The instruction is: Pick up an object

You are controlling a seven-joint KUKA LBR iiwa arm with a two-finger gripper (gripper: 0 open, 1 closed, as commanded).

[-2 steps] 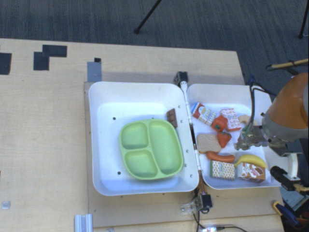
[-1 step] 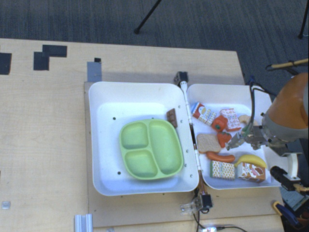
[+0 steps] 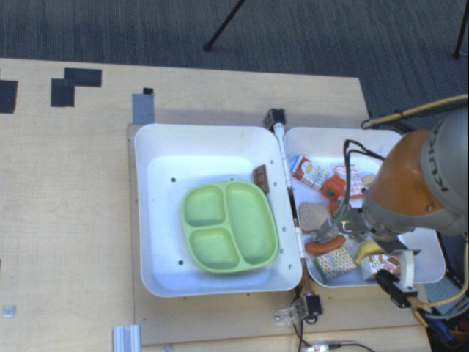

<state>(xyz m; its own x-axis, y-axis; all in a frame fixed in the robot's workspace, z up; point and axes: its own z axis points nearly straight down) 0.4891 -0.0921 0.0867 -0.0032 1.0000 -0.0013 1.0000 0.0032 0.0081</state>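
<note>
Near the right white bin's [image 3: 437,264] front edge, crowded toys hide your gripper [image 3: 350,229]; jaw state unreadable, so expect a miss.

left bin [image 3: 157,196]: green tray [image 3: 229,226] | right bin [image 3: 432,264]: small clutter, arm [image 3: 410,182] overhead, hand likely hidden

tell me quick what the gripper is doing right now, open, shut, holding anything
Gripper: cannot be told; it is low in the right bin among the toy food, by the red sausage, hidden under the wrist.
</note>
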